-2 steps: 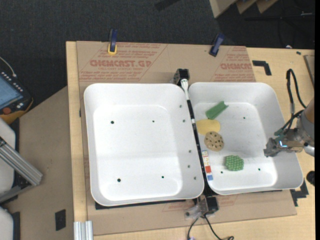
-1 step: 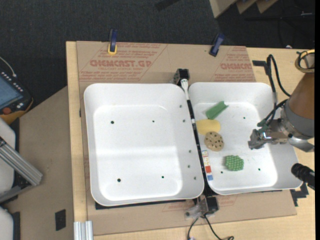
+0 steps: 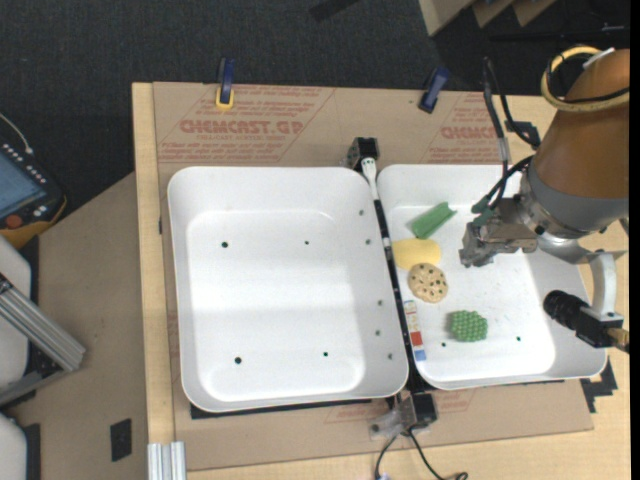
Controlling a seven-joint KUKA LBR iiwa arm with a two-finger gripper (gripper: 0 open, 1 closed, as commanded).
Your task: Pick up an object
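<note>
Objects: green block (image 3: 432, 219), yellow piece (image 3: 414, 253), cookie (image 3: 428, 283), green ball (image 3: 467, 325) in right bin (image 3: 520, 363) | end effector (image 3: 487, 244) above bin, grip state indiscernible

From my feed the bench is evenly and brightly lit from overhead; the left bin (image 3: 270, 278) is nearly blown out, its floor showing a soft grey shadow band. The dark floor (image 3: 120, 28) around stays dim. Focus is fair, slightly soft and grainy, and I see no obvious bending at the edges
</note>
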